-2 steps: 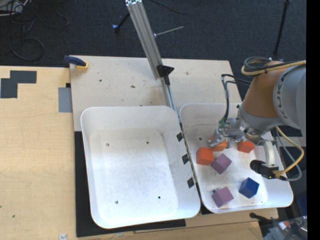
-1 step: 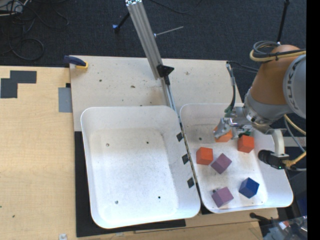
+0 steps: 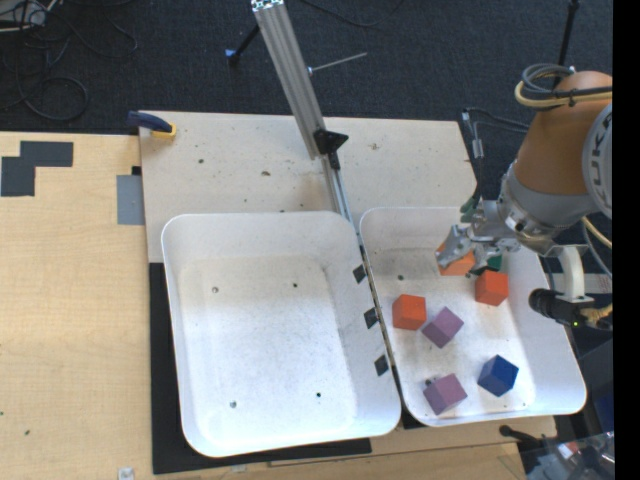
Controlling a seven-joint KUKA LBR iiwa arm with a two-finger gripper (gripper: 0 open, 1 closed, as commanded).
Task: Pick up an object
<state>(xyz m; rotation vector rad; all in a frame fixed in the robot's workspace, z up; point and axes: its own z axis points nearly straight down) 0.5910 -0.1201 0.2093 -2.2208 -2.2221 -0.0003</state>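
The arm [image 3: 560,158] reaches over the right bin [image 3: 560,393]. Its gripper [image 3: 462,258] seems to clasp an orange block [image 3: 458,263] above the bin; 2 orange, 2 purple, 1 blue block lie inside.

Two white bins [image 3: 270,230], three orange blocks [image 3: 409,311], two purple [image 3: 443,326], one blue [image 3: 497,375].

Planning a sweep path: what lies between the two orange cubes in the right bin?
In the camera view, only bare white bin floor separates the orange cube from the other orange cube. The nearest purple cube sits just below that line.
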